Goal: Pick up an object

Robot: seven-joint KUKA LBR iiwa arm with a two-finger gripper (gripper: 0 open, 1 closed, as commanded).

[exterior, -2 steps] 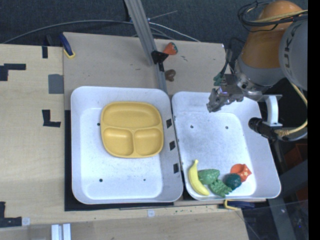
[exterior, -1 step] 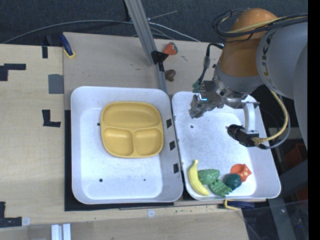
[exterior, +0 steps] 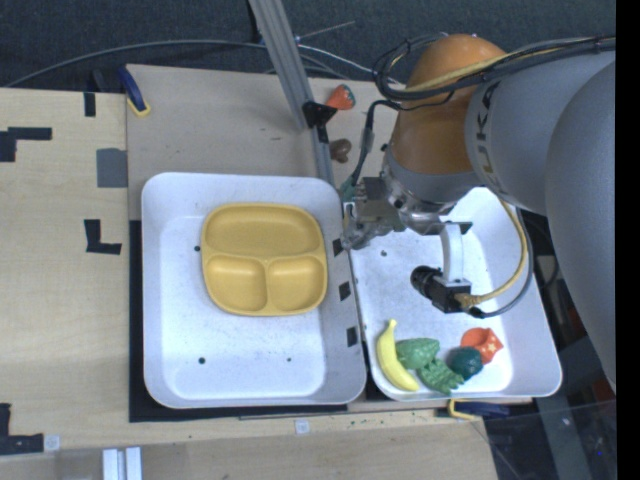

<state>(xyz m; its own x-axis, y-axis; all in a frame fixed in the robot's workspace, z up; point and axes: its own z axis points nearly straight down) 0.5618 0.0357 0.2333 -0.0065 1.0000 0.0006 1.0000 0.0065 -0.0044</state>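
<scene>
Several small toys lie bunched in the near corner of the right bin [exterior: 520,368]: a yellow banana [exterior: 392,359], a green leafy piece [exterior: 418,350], another green piece [exterior: 437,375], a dark teal ball [exterior: 465,362] and an orange-red piece [exterior: 482,341]. My gripper [exterior: 357,230] hangs below the orange wrist band, low over the right bin's left wall and well up and left of the toys. Nothing shows in its grasp. The arm's bulk hides the bin's far part.
The left bin [exterior: 170,298] holds a yellow divided plate [exterior: 265,258] in its far half. A grey metal post [exterior: 290,68] rises behind the bins. A black fitting with a cable [exterior: 440,288] hangs from the wrist over the right bin's middle.
</scene>
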